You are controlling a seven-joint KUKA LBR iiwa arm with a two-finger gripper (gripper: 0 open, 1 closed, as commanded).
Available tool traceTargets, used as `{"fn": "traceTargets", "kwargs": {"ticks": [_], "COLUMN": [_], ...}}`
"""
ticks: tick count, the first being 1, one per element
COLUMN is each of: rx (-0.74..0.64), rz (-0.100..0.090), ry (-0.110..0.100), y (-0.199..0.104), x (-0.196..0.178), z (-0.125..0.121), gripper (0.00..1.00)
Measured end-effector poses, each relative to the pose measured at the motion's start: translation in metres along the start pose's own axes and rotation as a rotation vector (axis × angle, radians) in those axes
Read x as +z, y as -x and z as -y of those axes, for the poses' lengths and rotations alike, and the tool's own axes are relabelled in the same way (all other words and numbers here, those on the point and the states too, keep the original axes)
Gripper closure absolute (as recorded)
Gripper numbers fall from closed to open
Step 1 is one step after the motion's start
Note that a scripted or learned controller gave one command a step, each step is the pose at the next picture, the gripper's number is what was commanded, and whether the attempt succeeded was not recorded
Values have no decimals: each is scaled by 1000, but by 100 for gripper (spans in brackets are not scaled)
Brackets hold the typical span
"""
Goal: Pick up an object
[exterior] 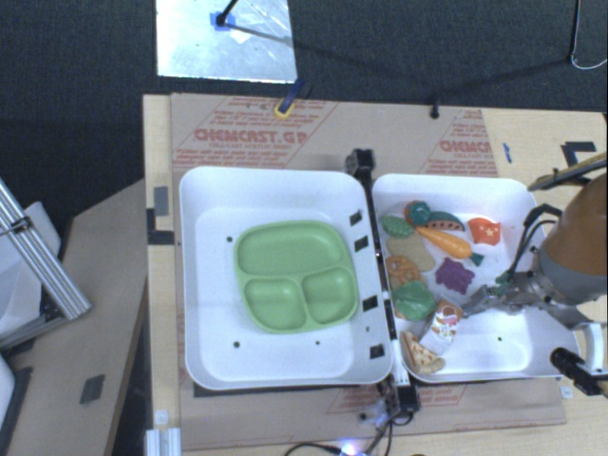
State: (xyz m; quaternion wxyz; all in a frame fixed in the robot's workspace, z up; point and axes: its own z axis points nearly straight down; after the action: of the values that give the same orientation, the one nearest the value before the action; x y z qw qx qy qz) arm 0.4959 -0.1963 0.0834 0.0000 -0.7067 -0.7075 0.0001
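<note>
My gripper sits low over the right bin, its tip just right of the small can. Whether it is released or clenched, I cannot tell.

Left bin: holds one green divided tray, with one large compartment on the far side and two smaller ones on the near side.

Right bin: holds toy food clustered along its left half. Contents include an orange carrot, a red piece at the far right of the cluster, a purple grape bunch, a green leafy piece and a pizza-slice piece at the near left corner.

The small can lies tilted between the green leafy piece and the pizza-slice piece. It is white with red markings.
</note>
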Motion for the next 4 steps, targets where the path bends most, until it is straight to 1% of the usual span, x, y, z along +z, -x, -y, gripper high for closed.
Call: {"fn": "traceTargets", "kwargs": {"ticks": [1,2,3,4], "rx": [0,-4,-3,-4], "rz": [1,2,3,2], "ry": [3,7,7,5], "y": [0,-6,-5,-4], "x": [-12,-72,-124,-142], "z": [-1,-6,2,0], "gripper": [100,100,100,100]}}
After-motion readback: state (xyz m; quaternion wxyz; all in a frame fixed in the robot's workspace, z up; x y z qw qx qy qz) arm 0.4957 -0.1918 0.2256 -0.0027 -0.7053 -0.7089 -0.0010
